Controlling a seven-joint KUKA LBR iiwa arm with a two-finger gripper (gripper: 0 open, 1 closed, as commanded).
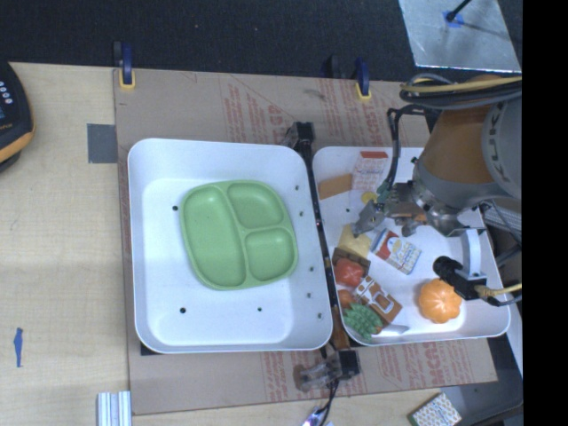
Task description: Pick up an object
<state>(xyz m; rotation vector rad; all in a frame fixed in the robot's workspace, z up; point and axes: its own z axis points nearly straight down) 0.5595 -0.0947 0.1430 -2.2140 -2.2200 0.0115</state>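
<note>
My gripper [377, 217] hangs over the upper middle of the right bin [484, 328], with the grey arm and its orange band [461, 149] behind it to the right. Just below the gripper lies a small white and red carton [400, 254]. An orange fruit [439, 301] sits at the bin's lower right. Along the bin's left side are a yellow block [351, 248], a red item [349, 272], a brown box [379, 300] and a green item [360, 319]. A tan card [335, 186] and a white packet [369, 172] lie at the top.
The left bin [151, 238] holds a green divided plate [238, 232]. Black cables and a black fitting [457, 278] trail from the arm over the right bin's right side. A dark device [11, 114] rests at the bench's far left.
</note>
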